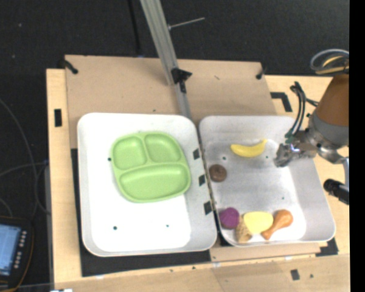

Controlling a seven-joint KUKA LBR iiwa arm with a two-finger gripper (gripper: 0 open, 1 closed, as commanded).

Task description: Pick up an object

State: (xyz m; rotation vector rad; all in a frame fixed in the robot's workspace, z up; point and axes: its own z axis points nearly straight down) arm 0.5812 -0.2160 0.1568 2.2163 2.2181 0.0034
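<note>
So nothing is picked up yet: my gripper hangs just right of the banana in the right bin. Whether I'm open or closed, I cannot tell.

Dark floor, wooden bench, metal pole, corner screen

Robot lab: bench, paired bins
</note>
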